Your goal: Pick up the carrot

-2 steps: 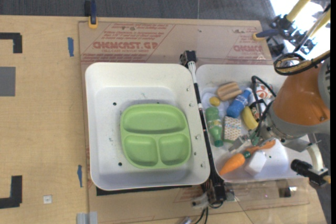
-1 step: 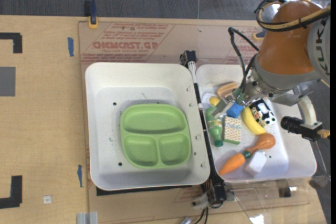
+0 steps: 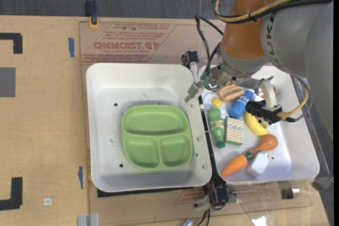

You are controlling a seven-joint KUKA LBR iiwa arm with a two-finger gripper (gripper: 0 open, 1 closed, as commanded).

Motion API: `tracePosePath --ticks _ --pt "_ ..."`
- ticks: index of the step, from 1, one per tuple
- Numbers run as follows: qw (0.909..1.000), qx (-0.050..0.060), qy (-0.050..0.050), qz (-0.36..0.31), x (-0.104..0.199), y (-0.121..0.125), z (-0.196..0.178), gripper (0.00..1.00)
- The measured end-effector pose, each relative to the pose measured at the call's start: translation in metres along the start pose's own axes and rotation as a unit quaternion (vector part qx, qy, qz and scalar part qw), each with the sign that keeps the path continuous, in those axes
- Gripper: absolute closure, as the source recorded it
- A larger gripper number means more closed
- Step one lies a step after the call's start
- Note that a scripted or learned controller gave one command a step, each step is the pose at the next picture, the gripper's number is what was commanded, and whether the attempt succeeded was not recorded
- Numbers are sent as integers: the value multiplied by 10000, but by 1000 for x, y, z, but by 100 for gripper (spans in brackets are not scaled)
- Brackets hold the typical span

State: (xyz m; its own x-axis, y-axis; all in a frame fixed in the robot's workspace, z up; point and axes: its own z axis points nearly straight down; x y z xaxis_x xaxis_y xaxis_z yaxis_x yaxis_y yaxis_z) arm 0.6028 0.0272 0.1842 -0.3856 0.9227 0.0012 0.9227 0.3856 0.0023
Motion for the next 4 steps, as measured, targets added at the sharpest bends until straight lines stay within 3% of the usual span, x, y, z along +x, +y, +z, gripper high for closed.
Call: tracePosePath --ticks 1,2,3,4 --pt "9999 -7 -40 98 -66 10 -1 0" --pt "9985 23 6 555 -36 -28 -1 0" --pt "9997 24 3 -243 -18 -88 -8 0" --pt "9998 -9 -21 208 -39 -35 -1 0"
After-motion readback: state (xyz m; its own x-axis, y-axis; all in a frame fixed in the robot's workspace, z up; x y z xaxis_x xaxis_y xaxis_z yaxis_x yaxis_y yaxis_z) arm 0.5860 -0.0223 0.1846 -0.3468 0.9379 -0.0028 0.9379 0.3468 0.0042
